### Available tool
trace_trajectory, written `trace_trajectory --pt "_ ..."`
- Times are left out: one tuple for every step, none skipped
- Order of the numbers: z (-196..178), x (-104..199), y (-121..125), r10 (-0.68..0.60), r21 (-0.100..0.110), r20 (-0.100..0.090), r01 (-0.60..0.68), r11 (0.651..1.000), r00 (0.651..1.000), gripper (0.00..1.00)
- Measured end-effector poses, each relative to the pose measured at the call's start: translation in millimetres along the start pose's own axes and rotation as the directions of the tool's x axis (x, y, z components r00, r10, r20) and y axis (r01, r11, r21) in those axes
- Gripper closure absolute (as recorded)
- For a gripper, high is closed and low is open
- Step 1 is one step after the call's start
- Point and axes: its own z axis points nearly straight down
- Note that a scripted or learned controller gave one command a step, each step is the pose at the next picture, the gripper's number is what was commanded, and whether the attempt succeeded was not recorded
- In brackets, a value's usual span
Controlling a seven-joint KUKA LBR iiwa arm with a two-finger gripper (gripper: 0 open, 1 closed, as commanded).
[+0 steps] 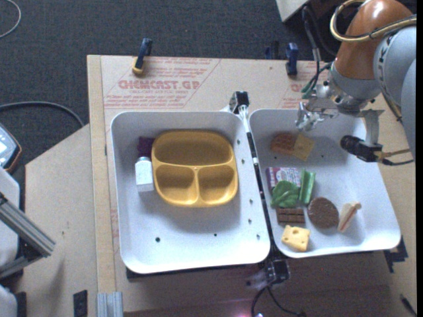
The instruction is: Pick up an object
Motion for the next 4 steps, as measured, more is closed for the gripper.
trace_trajectory --pt "-45.7 -5.7 1.6 0.000 0.000 0.000 0.000 1.000 1.000 1.00" --pt "-75.3 -6.0 3.0 0.000 0.001 0.000 0.000 1.000 1.000 1.00" --pt "-67.9 51.6 -10.4 -0.004 0.011 -0.004 0.004 1.000 1.000 1.00" --pt "-79.1 98.2 -32.9 -0.004 0.011 -0.004 0.004 1.000 1.000 1.00"
